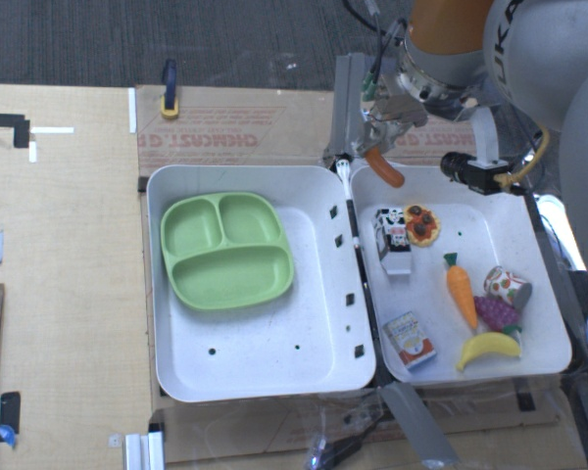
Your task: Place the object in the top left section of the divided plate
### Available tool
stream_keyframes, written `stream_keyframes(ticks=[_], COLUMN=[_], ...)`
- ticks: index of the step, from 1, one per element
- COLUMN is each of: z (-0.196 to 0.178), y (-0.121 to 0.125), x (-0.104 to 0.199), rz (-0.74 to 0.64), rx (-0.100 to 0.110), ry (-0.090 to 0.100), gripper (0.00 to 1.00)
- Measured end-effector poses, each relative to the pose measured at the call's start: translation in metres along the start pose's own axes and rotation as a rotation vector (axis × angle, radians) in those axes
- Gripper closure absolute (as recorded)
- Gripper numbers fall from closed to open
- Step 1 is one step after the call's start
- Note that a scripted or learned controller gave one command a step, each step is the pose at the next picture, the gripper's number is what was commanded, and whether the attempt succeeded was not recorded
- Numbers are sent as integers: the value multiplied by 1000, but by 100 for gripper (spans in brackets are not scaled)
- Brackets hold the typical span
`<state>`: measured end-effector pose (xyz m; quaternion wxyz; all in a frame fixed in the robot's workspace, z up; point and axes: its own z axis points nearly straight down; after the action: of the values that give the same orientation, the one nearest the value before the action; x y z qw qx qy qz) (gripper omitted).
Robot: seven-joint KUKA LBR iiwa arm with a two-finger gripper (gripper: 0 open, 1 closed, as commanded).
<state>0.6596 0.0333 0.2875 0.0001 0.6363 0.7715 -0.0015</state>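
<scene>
A green divided plate (226, 251) lies in the back left of the left bin (274, 355); its top left section (194, 227) holds nothing. My gripper (376, 151) hangs over the back left corner of the right bin (544, 262), close to the wall between the bins. It is shut on a small orange sausage (385, 170), which sticks out below and to the right of the fingers, above the bin floor. The plate is well to the left of the gripper.
The right bin holds a cow-print carton (393, 235), a small pizza (422, 225), a carrot (460, 293), purple grapes (497, 312), a banana (488, 349), a patterned cup (505, 284) and a juice box (409, 340). A blue-and-yellow clamp (169, 96) stands behind the left bin.
</scene>
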Motion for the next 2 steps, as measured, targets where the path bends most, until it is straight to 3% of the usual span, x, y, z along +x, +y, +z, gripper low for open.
stream_keyframes(ticks=[1, 2], z=[3, -6], y=[-12, -25], x=[64, 116], rz=[-29, 60], rx=[2, 3], ry=[1, 0], gripper=[100, 100])
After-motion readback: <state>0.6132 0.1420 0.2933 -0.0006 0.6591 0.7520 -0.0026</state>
